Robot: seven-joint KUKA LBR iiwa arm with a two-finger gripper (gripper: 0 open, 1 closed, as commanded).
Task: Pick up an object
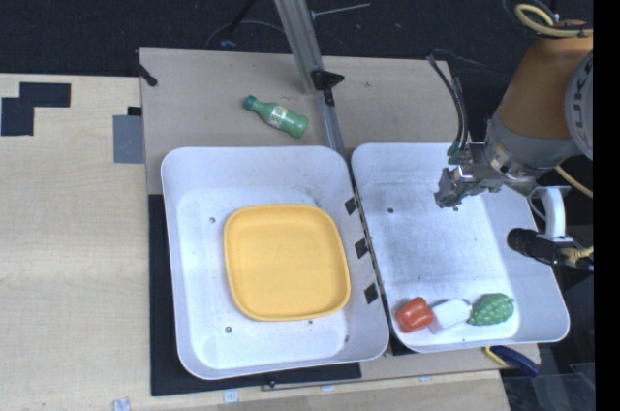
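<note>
The arm [547,99] reaches in from the right, its orange band uppermost and its grey wrist angled down and to the left. The gripper [449,194] hangs at the far right of the scene, pointing downward, with nothing visible in it.

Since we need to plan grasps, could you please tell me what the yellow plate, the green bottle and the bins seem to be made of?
The yellow plate looks like matte moulded plastic: uniform colour, soft rounded rim, no glare. The green bottle, lying on the bench behind the bins, seems plastic with a pale label, though it is too small to be sure. The left bin and right bin look like thin white plastic with rounded corners and a slightly speckled floor.
</note>
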